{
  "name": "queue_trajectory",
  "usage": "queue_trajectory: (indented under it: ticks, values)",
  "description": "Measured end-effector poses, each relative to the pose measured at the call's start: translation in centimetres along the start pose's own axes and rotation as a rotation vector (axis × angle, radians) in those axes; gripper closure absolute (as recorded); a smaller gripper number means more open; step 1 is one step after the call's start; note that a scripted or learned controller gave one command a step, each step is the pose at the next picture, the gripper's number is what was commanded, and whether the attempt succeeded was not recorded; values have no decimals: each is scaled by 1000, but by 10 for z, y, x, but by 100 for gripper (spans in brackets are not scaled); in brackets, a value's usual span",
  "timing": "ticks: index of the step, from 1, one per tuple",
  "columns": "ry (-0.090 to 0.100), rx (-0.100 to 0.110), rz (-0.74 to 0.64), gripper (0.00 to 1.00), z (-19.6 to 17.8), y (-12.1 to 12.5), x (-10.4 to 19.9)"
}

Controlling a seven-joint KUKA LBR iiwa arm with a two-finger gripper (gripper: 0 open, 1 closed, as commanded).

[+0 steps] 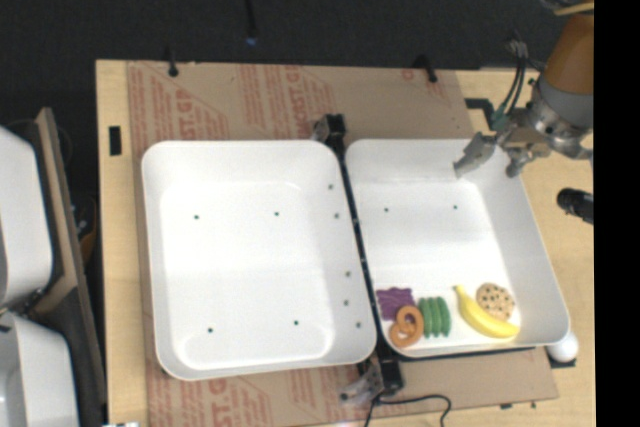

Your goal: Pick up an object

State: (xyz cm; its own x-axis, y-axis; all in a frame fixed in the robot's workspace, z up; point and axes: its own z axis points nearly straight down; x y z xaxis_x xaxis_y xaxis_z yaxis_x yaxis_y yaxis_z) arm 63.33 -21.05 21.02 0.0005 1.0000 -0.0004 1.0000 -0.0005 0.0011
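Observation:
Along the right bin's [420,180] near edge lie a purple piece [395,299], an orange ring [406,327], a green ridged piece [435,315], a yellow banana [484,316] and a tan speckled cookie [494,297]. My gripper [496,157] hangs over that bin's far right corner, well away from these objects. Its two grey fingers [474,154] are spread apart and nothing is between them. The orange band on the arm [572,55] is at the right edge.
The left bin [240,255] sits beside the right one on a cardboard-covered bench [250,100]. A black clamp [330,128] sits where the bins meet at the far side. Cables run near the bench's front edge [400,405].

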Motion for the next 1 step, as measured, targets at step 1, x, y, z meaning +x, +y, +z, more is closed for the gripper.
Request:
queue_trajectory:
  ticks: [1]
  values:
    - [2, 1, -7, 0, 13, -9, 90]
